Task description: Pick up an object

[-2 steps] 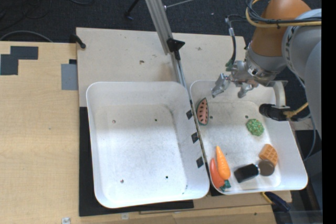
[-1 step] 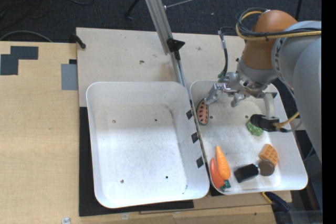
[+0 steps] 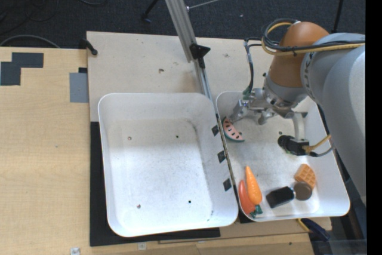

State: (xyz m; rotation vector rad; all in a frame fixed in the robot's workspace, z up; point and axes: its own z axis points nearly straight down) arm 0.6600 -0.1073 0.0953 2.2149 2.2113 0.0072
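My gripper (image 3: 243,107) hangs over the far left part of the right bin (image 3: 334,203), below the orange-banded wrist. A watermelon slice (image 3: 233,130) lies just in front of and below it, close to the bin's left wall; I see a small gap between the two. Toward the front of this bin lie an orange carrot (image 3: 252,184) with a red piece (image 3: 243,195) beside it, a black block (image 3: 279,196), a waffle-patterned piece (image 3: 305,175) and a brown round piece (image 3: 302,190). I see nothing held by the gripper.
The left bin (image 3: 119,107) is a big white tray sharing a wall with black clips (image 3: 219,143). A slanted aluminium bar (image 3: 179,15) rises behind the bins. A black cable loop (image 3: 295,144) hangs off the arm over the right bin.
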